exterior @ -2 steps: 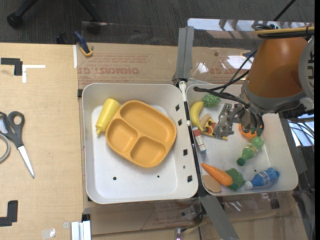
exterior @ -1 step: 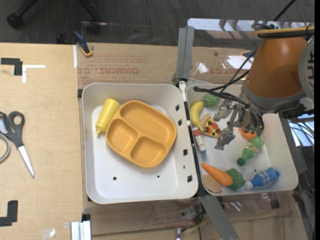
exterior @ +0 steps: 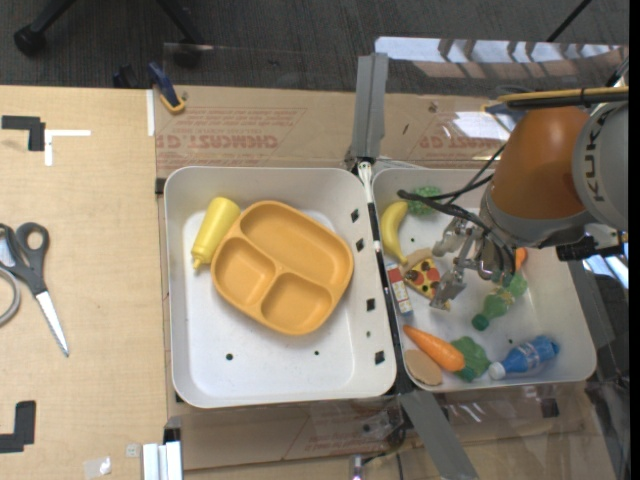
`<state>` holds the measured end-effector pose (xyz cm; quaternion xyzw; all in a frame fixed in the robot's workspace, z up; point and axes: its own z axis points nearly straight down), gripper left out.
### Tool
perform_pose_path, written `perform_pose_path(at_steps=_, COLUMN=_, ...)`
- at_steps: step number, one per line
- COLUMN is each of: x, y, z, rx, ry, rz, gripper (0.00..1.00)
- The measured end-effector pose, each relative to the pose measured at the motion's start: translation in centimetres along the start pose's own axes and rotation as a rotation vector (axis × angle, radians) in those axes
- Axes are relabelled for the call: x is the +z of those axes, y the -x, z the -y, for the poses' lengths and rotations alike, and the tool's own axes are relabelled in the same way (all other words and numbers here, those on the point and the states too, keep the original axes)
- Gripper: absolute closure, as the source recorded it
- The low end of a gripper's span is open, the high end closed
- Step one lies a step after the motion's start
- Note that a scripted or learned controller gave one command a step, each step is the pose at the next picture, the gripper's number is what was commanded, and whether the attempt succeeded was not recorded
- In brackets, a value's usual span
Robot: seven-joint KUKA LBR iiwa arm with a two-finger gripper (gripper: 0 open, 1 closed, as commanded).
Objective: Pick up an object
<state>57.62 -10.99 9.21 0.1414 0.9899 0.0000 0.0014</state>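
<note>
Here, the gripper (exterior: 452,286) is seen low in the right bin (exterior: 570,368), spread open and holding nothing, just beside the pizza slice toy (exterior: 422,277), so a neighbouring banana (exterior: 391,230) could be nudged or the slice missed.

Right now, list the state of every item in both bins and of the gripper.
Yellow three-compartment plastic tray: flat in left bin, nothing in it.
Yellow squeeze bottle: lying against the tray's edge.
Toy banana: lying in right bin.
Toy carrot: lying.
Blue bottle: lying.
Gripper: over the pizza slice.
</note>
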Motion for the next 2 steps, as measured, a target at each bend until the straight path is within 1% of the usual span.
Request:
perform_pose_path(at_steps=1, x=-1.9, y=2.5, z=4.9, rx=-0.086, ry=0.000, rz=0.004, gripper=0.00)
perform_pose_path(at_steps=2, x=-0.2, y=4.6, z=5.1, rx=-0.024, ry=0.001, rz=0.004, gripper=0.00)
